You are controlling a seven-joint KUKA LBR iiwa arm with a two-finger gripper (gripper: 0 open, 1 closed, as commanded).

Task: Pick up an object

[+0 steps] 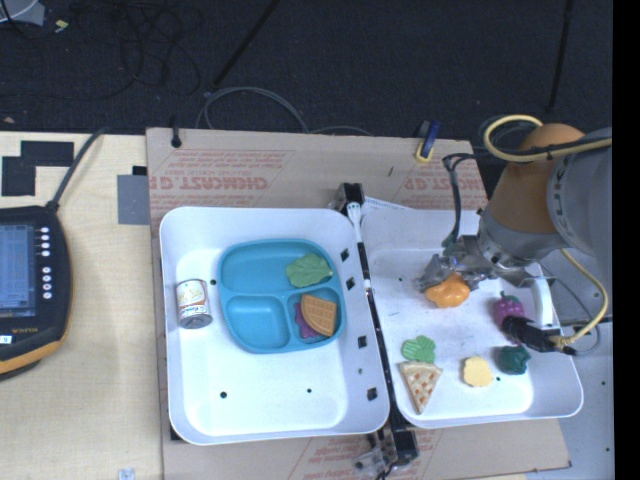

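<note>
Right bin [560,398] | arm bent down from right | end effector [447,283] grips orange toy [447,293]

A brown printed cardboard sheet [250,173] lies beneath the gripper [452,271]. A grey-and-yellow screened teach pendant [25,278] sits well apart, toward the view's left. Black cables [150,28] trail beyond.

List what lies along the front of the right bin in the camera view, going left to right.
Green leafy toy with the pizza slice right below it → yellow piece → dark green piece. Farther back, the orange toy lies under the gripper.
</note>
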